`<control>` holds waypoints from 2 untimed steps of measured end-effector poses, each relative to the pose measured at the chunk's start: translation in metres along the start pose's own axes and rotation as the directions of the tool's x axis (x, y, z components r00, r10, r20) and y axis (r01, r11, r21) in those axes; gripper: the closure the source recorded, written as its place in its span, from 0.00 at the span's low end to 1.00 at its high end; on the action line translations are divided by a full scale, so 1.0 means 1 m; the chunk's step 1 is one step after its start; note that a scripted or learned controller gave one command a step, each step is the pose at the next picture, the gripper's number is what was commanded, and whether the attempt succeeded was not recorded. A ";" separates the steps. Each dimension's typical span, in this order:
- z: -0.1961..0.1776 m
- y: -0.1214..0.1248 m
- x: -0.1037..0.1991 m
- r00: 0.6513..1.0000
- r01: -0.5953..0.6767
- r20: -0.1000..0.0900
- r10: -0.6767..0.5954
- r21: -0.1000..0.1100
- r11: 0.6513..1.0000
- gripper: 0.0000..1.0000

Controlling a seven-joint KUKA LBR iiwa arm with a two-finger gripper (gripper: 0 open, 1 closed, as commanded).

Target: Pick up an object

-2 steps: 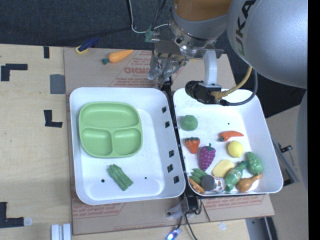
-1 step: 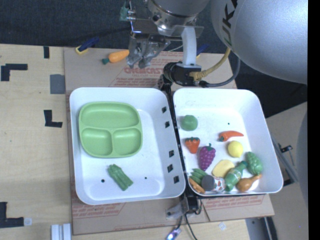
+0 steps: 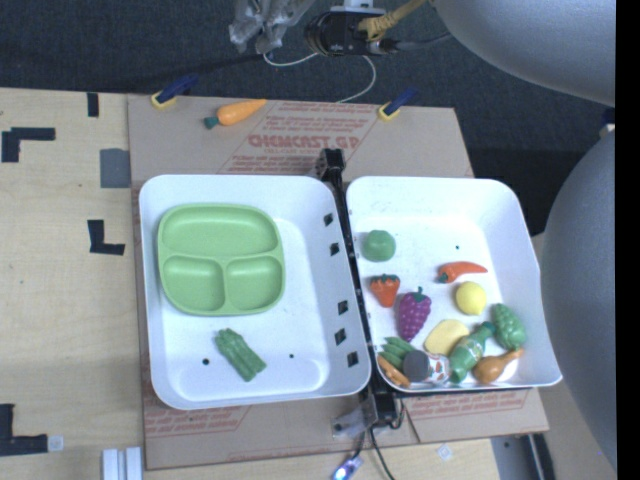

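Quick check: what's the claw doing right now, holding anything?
Claw: raised above the bench beyond the bins, nothing visible in it; open or shut cannot be told.

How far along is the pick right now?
Nothing looks picked yet. The claw hangs at the top of the view, above the bench, away from both bins. The toy foods, such as the grapes and lemon, lie in the right bin. The whole grasp remains.

green divided plate (image 3: 220, 258) in left bin (image 3: 160, 368), toy foods crowd right bin (image 3: 500, 208).
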State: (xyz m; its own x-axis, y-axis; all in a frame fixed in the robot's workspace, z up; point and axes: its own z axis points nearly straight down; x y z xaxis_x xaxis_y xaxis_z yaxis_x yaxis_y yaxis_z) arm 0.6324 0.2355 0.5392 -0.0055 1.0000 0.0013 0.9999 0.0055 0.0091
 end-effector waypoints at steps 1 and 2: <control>0.144 -0.055 -0.002 1.000 -0.004 0.008 0.004 0.027 1.000 1.00; 0.189 -0.113 -0.038 1.000 -0.007 0.006 0.007 0.020 1.000 1.00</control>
State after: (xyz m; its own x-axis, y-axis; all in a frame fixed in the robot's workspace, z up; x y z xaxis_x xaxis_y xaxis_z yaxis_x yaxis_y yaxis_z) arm 0.5212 0.1976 0.3494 0.0012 1.0000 -0.0043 0.9999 -0.0012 -0.0105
